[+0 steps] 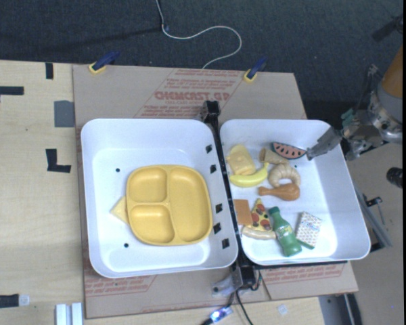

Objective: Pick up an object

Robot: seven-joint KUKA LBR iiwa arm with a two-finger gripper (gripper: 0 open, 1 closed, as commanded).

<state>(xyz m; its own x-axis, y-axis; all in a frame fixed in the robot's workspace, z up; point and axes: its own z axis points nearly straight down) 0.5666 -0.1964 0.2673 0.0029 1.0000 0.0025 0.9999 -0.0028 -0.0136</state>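
The left shallow white plastic bin (98, 181) holds a yellow three-compartment plastic tray (169, 204). The right shallow white plastic bin (338, 202) holds toy food: a yellow banana (249, 179), a brown drumstick (281, 192), a green bottle (285, 231) and a red watermelon slice (288, 150). The grey two-finger gripper (319, 147) hangs over that bin's far right rim; whether its fingers are open cannot be told

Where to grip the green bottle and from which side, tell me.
Probably grip the green bottle across its wide lower body, coming straight down from above. It lies on its side in the right bin, neck toward the top of the view, so the body gives the fingers two long parallel sides. The pizza slice touches its left and the small packet sits close on its right, leaving little room.
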